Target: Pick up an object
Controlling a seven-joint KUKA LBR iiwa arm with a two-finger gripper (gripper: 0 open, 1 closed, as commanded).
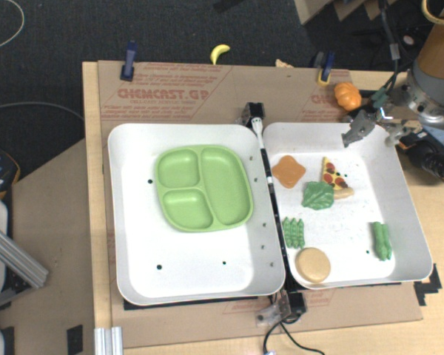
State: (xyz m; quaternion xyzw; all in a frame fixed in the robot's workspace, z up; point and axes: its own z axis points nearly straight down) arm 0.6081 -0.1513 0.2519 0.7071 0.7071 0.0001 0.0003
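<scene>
Bench with two shallow white bins set side by side. The left bin (133,265) holds a green divided plate (204,188), lying flat near its far half. The right bin (411,220) carries the candidate objects, spread well apart so that each can be approached singly: an orange-brown wafer (288,171) near the shared wall, a pizza slice (335,177) just beside a green leaf (318,196), a cluster of green beans (293,232), a round tan bun (313,264) at the near rim, and a green pod (381,240) toward the right wall. The gripper (360,128) hangs over the far rim of the right bin, apart from every object; nothing lies between its fingers, and whether they are spread or closed cannot be told. No object is yet lifted. A small orange fruit (347,95) and a yellow banana (220,52) rest on the board outside the bins.
</scene>
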